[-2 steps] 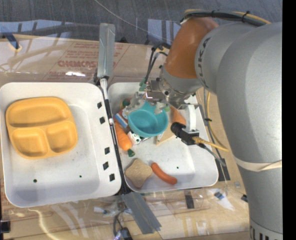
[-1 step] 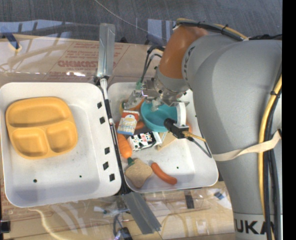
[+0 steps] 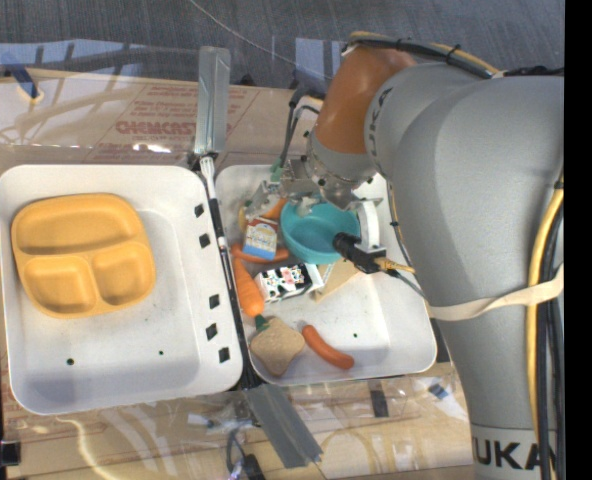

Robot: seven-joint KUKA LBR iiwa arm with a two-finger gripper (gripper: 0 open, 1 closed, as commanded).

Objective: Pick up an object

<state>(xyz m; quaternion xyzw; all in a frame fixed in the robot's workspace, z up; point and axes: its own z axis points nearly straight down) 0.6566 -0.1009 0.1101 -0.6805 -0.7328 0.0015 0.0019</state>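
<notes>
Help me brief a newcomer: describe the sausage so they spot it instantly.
Look in the right bin, at its near end. The sausage lies there, right of the bread slice. It is short, reddish-orange and blunt at both ends, unlike the longer tapered carrot.

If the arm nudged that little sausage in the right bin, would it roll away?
Probably. The sausage looks rounded and smooth, so it may roll sideways. It lies alone on the bin floor, with little near to stop it. It seems small and likely light.
</notes>
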